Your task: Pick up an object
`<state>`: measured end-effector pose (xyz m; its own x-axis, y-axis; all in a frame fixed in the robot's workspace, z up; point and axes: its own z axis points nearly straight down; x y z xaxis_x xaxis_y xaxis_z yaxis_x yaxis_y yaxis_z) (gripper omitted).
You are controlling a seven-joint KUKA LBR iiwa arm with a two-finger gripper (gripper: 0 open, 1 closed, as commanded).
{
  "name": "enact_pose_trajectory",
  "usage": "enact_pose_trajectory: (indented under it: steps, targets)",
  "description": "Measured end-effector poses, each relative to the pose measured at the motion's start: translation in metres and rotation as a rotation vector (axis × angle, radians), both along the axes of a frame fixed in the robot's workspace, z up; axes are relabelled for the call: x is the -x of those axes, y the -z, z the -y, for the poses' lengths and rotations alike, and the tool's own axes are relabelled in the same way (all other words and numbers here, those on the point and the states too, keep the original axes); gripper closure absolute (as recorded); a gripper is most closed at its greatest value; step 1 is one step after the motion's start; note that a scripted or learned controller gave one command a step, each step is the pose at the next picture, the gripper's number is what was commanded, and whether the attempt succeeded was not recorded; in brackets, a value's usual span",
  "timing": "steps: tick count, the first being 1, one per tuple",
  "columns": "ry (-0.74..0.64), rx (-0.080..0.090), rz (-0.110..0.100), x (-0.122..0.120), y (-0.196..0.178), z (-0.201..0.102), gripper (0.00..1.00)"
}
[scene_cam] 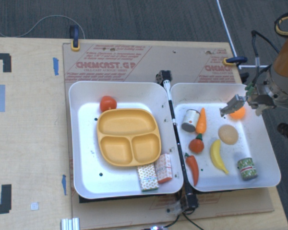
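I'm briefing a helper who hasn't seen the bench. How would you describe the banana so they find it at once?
Look at the right-hand white bin, the one the arm reaches over. In its near half lies the banana, between a beige egg above it and a green can to its right. It is the only long, curved yellow thing there; the carrot and chili are orange and red.

Small orange fruit (238,112), right bin's far side

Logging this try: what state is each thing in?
Gripper: over right bin, by orange fruit, holding nothing seen.
Divided plate: upright, bare.
Grey can: on its side.
Green can: tipped.
Banana: flat.
Cartons: flat.
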<state>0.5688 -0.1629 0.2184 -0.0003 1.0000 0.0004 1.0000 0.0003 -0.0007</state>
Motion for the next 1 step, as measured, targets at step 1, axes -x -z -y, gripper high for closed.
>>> enact_pose_trajectory:
  steps: [1]
  targets:
    - [0.0, 0.002, 0.003, -0.0042, 0.123, -0.0003, 0.0]
